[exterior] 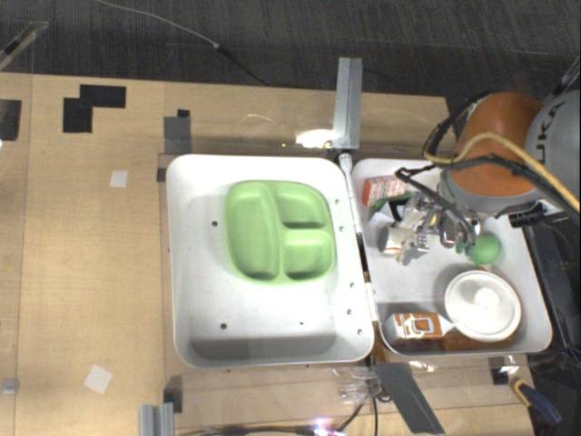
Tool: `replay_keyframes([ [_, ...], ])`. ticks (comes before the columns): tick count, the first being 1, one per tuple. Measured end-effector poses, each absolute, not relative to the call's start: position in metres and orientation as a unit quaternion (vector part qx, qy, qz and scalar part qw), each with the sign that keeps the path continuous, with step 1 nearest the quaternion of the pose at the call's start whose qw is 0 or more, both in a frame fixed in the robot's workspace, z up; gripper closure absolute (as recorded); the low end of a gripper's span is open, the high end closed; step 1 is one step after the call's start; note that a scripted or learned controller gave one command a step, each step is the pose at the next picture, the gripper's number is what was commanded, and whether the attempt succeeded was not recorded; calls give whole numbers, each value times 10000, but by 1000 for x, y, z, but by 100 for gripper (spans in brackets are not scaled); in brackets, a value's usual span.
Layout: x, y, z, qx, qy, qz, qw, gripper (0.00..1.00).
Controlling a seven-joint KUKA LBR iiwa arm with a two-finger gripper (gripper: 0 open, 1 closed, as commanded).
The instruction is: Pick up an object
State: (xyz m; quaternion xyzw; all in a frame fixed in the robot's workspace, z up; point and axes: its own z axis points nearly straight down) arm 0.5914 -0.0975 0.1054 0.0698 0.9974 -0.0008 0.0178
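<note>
The left bin holds one thing, a green divided tray, lying flat near its middle with three shallow compartments facing up. Nothing touches it, and it sits well apart from the arm.

Across the shared wall from the tray is the right bin, and that is where the work is. Just past the wall, toward the far corner, lies a small red packet. Nearer me, along the front edge of that bin, a brown carton lies on its side. Right of the carton sits a white bowl, upright, and just beyond the bowl a small green ball.

The gripper hangs low over the bin floor between the red packet and the bowl, with the grey arm and its orange band rising behind it to the right. Metal parts and dark cable crowd the tip, so I cannot tell how the jaws stand, nor whether anything is between them.

To my eye the pick is still at the closing-in stage. The red packet looks the likeliest target, being closest to the tip. It would pay to come down square over it, keep off the bin wall, close across the narrow side, and lift straight up before any sideways move, since flat packets slip easily.
</note>
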Motion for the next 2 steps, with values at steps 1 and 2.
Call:
replay_keyframes([
  [1,639,-82,183,517,9986,1,80,100],
  [2,656,-89,213,-470,9989,-3,57,100],
])
